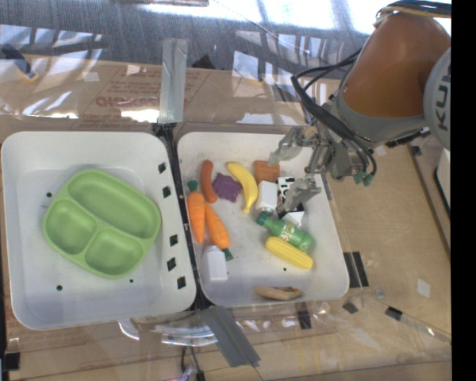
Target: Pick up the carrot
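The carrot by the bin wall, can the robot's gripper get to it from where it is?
Probably yes. The carrot lies uncovered, and the gripper hangs above the same bin. A second carrot and the bin's wall crowd it, so the grip is tight.

Counted on bench: two white bins, left bin and right bin. One green divided plate. Two carrots. One sausage. One banana. One purple grape bunch. One green bottle. One corn cob. One small white bottle. One bread roll. One orange item, kind unclear.
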